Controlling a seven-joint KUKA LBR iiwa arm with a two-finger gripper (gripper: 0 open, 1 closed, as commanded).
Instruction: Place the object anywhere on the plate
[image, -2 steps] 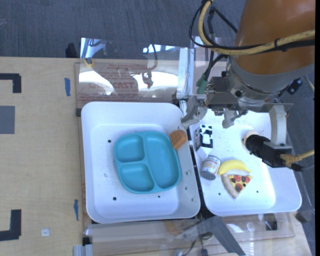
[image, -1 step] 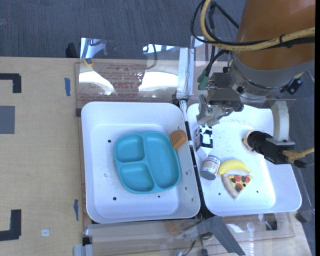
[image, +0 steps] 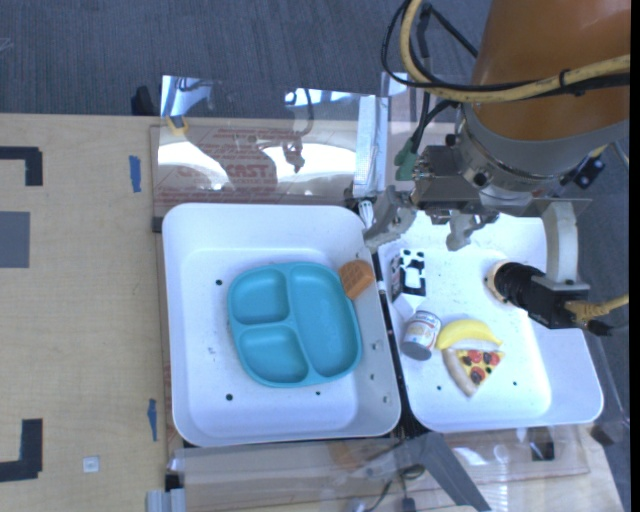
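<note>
On the bench, seen from above, we find the teal plate (image: 295, 325) in the left bin (image: 190, 250), and a small brown object (image: 355, 278) resting at the plate's upper right rim, beside the divide between bins. We judge it light, stiff and rounded, best pinched across its middle. The hand (image: 440, 215) hangs over the top of the right bin (image: 570, 400), apart from the object; we cannot tell its state. A can (image: 421, 333), banana (image: 470, 332) and pizza slice (image: 472, 366) lie below.
</note>
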